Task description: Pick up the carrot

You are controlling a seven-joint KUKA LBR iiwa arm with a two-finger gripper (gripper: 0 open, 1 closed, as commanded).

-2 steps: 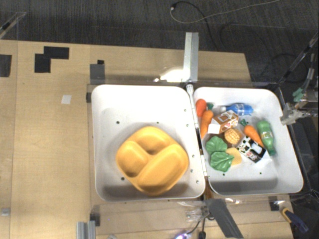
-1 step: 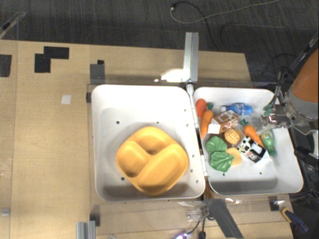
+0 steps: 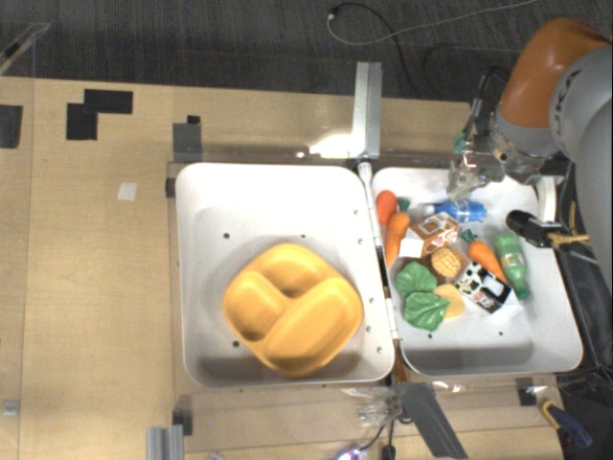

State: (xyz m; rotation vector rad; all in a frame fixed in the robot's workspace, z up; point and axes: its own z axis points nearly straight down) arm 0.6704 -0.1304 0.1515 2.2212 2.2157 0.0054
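Camera view: two white bins side by side on the counter [image 3: 96, 286]. Left bin [image 3: 206, 209] holds a yellow divided dish [image 3: 292, 308], sitting toward its near side. Right bin [image 3: 556, 333] holds a cluster of toy food. Two carrots in it: carrot [image 3: 394, 241] lies along the bin's left wall, next to a red-orange piece [image 3: 385, 205] at its far end; second carrot [image 3: 488, 260] sits right of centre, just beside a green bottle-like item [image 3: 511, 262]. Green leafy pieces [image 3: 420, 295] on the near side of the cluster, a black-and-white item [image 3: 482, 286] and a blue item [image 3: 460, 210] also in the pile. Arm comes in from the right, gripper [image 3: 468, 175] over the far edge of the right bin, just above the blue item, apart from both carrots. Can't tell its state; nothing visibly held.
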